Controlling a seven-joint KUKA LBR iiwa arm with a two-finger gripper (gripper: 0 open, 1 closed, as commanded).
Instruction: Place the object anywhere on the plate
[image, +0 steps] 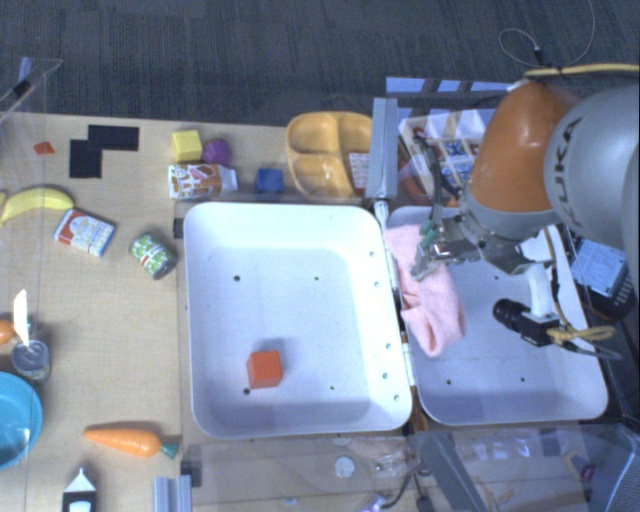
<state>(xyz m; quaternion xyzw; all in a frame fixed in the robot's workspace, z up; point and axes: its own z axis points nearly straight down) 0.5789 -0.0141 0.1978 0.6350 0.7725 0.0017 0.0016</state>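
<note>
Down near the front of the left bin (200, 300) sits the little orange block (265, 369). Farther back, over the right bin (590, 400), the gripper (432, 250) pinches a pink cloth (432, 305). The block lies well off to its left, nearer us.

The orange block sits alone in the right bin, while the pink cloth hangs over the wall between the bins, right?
Not quite. The camera view shows the orange block alone in the left bin, not the right one. The rest holds: the pink cloth hangs over the wall between the bins, lying mostly in the right bin.
</note>
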